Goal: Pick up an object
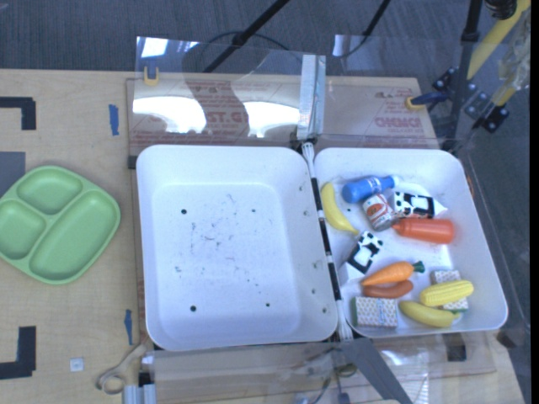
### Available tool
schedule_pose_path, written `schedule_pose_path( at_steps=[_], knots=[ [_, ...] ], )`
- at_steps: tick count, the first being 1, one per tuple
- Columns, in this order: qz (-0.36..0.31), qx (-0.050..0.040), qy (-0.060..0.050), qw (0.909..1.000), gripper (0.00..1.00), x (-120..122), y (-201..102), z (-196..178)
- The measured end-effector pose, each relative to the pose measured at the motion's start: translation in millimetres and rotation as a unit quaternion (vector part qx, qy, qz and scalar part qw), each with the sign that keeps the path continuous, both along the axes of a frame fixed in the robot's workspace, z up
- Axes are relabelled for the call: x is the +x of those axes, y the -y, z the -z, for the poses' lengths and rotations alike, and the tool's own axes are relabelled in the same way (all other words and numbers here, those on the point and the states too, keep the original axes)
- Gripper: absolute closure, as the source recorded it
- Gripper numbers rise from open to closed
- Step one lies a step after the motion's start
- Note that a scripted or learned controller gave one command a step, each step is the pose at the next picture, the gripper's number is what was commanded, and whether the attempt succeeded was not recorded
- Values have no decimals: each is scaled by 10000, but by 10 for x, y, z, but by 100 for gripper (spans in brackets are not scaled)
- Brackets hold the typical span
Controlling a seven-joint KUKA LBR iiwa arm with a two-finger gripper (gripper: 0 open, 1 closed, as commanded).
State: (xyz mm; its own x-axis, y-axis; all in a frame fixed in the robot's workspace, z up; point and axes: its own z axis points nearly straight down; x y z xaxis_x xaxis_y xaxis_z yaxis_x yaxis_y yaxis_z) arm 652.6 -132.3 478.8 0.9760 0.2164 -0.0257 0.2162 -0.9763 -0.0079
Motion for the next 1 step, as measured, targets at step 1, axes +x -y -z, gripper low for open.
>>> schedule_pose_path(
  at_steps=[1],
  knots=[
    [-16, 9, -16, 10000, 100, 9, -14, -77]
  ],
)
